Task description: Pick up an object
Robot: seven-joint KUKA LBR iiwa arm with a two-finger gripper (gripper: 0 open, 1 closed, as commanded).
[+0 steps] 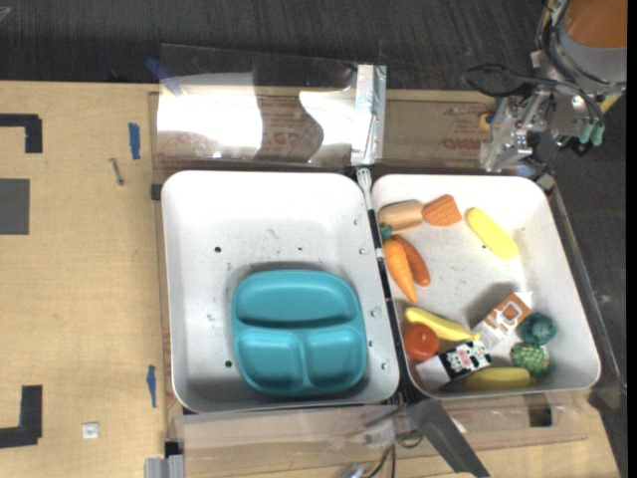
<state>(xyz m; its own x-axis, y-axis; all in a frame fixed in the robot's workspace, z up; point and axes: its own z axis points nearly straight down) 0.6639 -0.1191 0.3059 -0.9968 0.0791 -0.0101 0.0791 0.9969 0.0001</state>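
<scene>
Above the right-hand shallow white bin (567, 267), the metal two-finger gripper (510, 139) hangs with nothing lifted yet.

Nothing shows between the fingers; whether they are wide or narrow I cannot tell from this angle. Every candidate lies inside that bin: a yellow plastic lemon-like piece (492, 232) nearest the gripper, an orange toy carrot (406, 264) by the bin's left wall, a yellow toy banana (436, 322) and a round red toy tomato (420, 342) toward its near edge. The teal divided plastic tray (297, 332) sits in the neighbouring bin to its left. My read: reach, descent, grasp and lift all remain.
</scene>
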